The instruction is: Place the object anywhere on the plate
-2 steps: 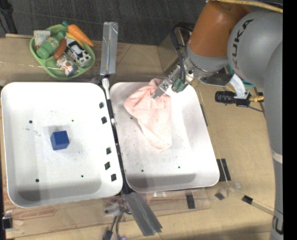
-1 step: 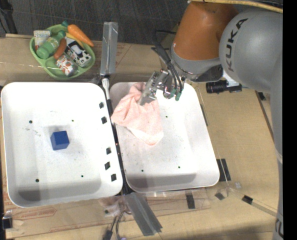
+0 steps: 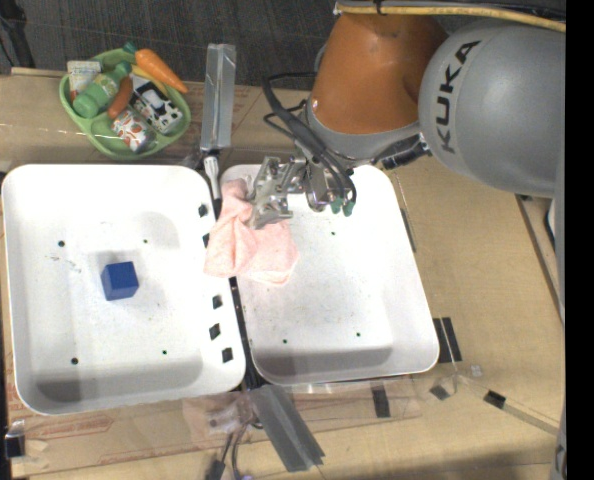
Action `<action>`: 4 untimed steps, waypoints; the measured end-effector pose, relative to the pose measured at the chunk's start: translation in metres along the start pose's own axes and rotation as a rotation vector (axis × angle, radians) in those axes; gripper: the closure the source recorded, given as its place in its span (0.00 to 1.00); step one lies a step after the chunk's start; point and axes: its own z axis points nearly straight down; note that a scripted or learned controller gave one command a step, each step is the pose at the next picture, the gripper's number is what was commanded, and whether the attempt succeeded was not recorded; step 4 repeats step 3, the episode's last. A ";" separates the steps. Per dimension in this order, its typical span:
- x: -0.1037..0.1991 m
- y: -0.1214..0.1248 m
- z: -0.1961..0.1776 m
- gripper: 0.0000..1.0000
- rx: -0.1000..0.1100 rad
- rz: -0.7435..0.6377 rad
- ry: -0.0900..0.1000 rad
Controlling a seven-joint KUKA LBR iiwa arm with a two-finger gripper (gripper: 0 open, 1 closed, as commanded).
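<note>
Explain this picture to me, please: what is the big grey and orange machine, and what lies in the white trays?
The machine is a robot arm, reaching in from the right. One camera looks down on the bench from above. At the arm's end is its gripper, down at a crumpled pink cloth that drapes over the wall between the two trays. Whether it grips the cloth is unclear. The left tray holds a small blue cube. Behind it stands a green bowl of toy food.
</note>
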 end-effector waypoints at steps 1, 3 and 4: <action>0.017 0.055 0.013 1.00 0.000 -0.004 0.000; 0.040 0.101 0.016 0.00 0.001 -0.004 0.000; 0.040 0.101 0.016 0.00 0.001 -0.004 0.000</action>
